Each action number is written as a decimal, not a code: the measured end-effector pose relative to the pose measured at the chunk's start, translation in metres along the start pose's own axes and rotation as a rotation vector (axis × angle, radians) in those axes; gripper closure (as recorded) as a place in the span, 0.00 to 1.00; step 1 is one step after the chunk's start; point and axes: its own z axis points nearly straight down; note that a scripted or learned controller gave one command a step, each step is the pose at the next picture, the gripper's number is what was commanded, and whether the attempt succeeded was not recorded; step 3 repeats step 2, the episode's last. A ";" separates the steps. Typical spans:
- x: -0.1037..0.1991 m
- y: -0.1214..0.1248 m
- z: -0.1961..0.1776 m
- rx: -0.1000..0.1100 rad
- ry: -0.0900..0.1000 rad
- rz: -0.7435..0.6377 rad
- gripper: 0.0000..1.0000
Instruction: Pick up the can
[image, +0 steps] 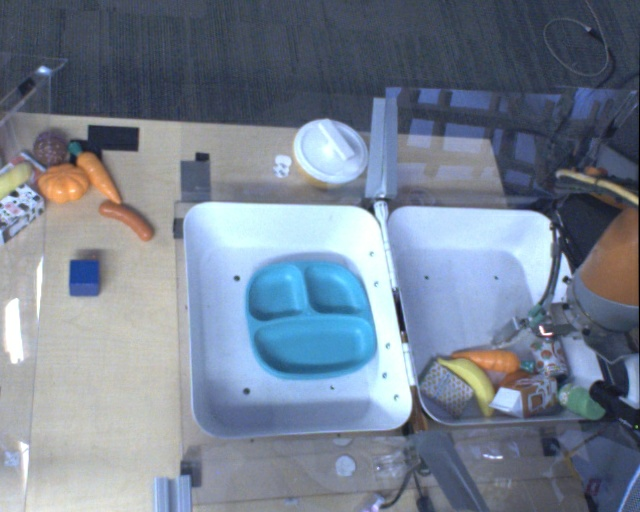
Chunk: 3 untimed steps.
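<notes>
While my pincer, its spread beyond my telling, hangs near the can wedged among clutter beside the carrot, I judge a neighbour may be seized instead.

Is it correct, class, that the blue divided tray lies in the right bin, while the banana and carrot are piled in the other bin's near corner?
Not quite. The camera view shows the blue divided tray in the left bin, not the right one. The banana and carrot are indeed piled in the other bin's near corner, that is the right bin.
</notes>
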 end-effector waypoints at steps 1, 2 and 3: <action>-0.001 0.003 -0.013 -0.009 -0.004 0.000 1.00; 0.077 -0.011 -0.117 0.012 0.003 0.373 1.00; 0.077 -0.011 -0.117 0.012 0.003 0.373 1.00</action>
